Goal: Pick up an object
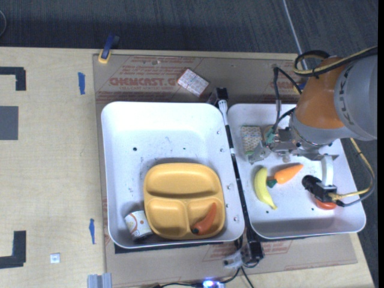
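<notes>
The jaws hung low over the right white bin; their state could not be told. Just beside lay a small yellow plastic banana and orange plastic carrot, probably light, stiff, slippery; best gripped mid-body.

The brown cardboard sheet under the bins has red letters that look like "CHEMCAST". The rest is too blurry.

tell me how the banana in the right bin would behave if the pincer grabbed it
The banana looks like a glossy toy, so probably stiff and light. Its smooth curved skin may slip or pivot between fingers. Lying flat beside the carrot, it may nudge that.
</notes>
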